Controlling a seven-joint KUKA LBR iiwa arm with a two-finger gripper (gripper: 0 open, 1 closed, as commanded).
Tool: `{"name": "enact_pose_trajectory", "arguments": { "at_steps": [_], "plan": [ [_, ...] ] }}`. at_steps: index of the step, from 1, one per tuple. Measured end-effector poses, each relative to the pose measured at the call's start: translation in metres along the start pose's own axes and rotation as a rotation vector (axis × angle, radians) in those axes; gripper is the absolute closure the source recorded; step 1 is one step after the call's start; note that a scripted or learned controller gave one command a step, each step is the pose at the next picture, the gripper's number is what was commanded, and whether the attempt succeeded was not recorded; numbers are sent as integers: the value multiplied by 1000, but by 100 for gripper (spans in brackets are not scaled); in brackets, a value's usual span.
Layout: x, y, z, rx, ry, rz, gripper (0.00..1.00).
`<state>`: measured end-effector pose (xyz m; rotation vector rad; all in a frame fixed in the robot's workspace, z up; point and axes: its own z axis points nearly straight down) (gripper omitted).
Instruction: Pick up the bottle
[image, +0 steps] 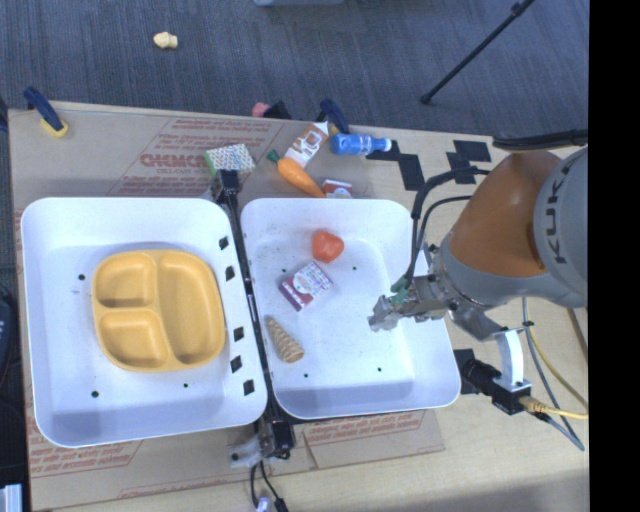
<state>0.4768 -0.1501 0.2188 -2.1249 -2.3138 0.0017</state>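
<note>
Two bottles lie on the cardboard behind the right bin (430, 375). One is a small white bottle (306, 144) with an orange label. The other is a blue bottle (354, 145) lying on its side just to the right of it. My gripper (384, 314) hangs low over the right part of the right bin, well in front of both bottles and apart from everything in the bin. Nothing shows in its grasp.
The right bin holds a red ball-like item (327, 245), a red and white carton (306, 285) and a waffle cone (284, 340). A yellow divided plate (158, 308) lies in the left bin (40, 300). An orange carrot (298, 177) and a green checkered packet (230, 158) lie near the bottles.
</note>
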Motion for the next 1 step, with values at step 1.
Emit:
{"name": "enact_pose_trajectory", "arguments": {
  "at_steps": [1],
  "plan": [
    [43,3,20,2,2,-381,100]
  ]
}}
